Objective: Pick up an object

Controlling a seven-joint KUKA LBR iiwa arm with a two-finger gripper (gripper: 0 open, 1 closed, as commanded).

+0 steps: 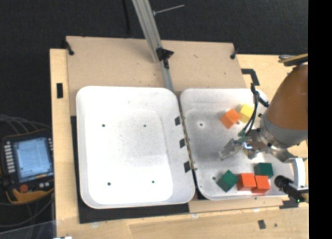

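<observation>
Camera view: the arm (290, 108) reaches from the right over the right bin (207, 100). Its gripper (231, 151) hangs above the bin floor, fingers apart and holding nothing. An orange block (229, 118) touches a yellow block (246, 111) behind it. Nearer the front lie two green blocks (226, 180) and two orange cubes (254, 182). The left bin (93, 103) sits beside.

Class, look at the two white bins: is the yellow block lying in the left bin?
No. The yellow block lies in the right bin, touching the orange block near its far edge.
</observation>
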